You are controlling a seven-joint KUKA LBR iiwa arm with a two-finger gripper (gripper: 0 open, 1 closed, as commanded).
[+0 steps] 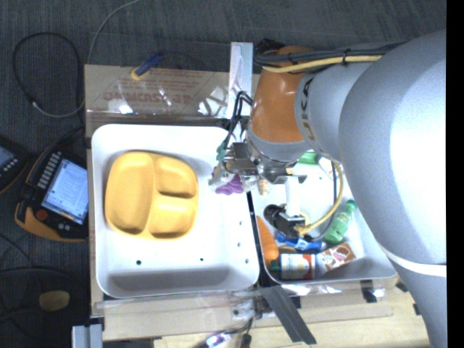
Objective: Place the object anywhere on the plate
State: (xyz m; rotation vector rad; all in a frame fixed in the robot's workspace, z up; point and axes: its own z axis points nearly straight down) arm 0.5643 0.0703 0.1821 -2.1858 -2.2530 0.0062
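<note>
Purple toy grapes (pixel 230 186), probably light, knobbly plastic, hang under the gripper (pixel 235 172), apparently pinched, right of the yellow plate (pixel 151 193).

Arm (pixel 391 136): big smooth grey shell, rounded, w/ an orange band (pixel 275 111) above the wrist & dark lettering at the band's edge, too small to read. Yellow and black cables (pixel 319 60) run along the top of the band; another yellow cable (pixel 335 194) loops below the wrist. Gripper (pixel 239 171) is a small metal block, grey-silver, w/ dark fittings.
</note>
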